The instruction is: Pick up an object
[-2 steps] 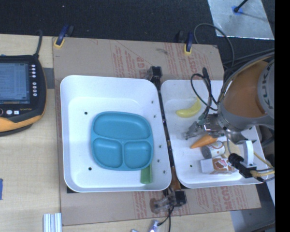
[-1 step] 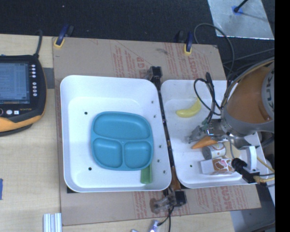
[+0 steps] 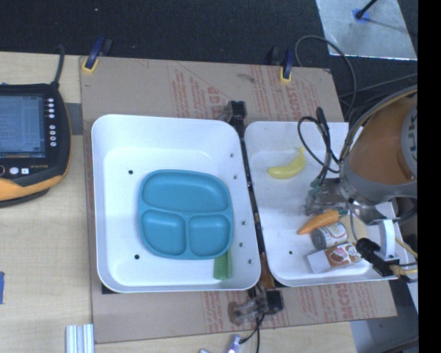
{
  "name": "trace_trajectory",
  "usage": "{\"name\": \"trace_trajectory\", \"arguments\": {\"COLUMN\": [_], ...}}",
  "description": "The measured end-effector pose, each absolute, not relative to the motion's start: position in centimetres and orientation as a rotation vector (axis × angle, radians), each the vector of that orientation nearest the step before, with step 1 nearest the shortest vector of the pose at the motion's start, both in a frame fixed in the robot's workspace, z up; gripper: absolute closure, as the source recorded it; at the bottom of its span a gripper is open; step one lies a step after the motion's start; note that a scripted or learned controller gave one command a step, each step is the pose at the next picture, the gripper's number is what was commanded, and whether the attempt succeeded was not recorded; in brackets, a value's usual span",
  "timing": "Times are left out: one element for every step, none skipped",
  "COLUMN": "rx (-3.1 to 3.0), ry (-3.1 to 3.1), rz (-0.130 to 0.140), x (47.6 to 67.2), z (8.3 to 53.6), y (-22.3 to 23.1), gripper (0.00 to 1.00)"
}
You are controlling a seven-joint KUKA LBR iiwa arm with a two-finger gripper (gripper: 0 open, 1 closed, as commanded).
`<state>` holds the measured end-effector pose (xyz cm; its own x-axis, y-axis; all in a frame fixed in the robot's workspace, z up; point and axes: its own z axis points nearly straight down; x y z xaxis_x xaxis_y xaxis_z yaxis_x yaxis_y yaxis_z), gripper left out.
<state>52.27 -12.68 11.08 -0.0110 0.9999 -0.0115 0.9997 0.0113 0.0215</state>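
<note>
My gripper [image 3: 325, 197] hangs low at the right of the right bin [image 3: 279, 267], right over the carrot [image 3: 319, 221]. Carrot lies just below-left of it in frame, long axis running lower-left to upper-right, tip pointing left. Can't tell the gripper's state. Banana [image 3: 288, 168] sits further upper-left.

Wood bench [image 3: 37, 271] w/ cardboard sheet [image 3: 169, 87]; dark carpet floor [image 3: 169, 13].

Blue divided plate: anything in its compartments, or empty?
Empty. All three compartments of the blue plate show bare blue; the green item lies beside it.
</note>
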Motion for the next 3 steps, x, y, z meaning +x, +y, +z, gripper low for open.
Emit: {"name": "trace_trajectory", "arguments": {"rx": [2.192,2.218,2.218], "ry": [2.217,2.224,2.226], "rz": [0.011,-0.002,-0.001], "x": [52.3,48.6,58.5], "z": [11.1,9.2,9.2], "y": [-12.7,-18.3,-18.3], "gripper": [0.00,0.00,0.00]}}
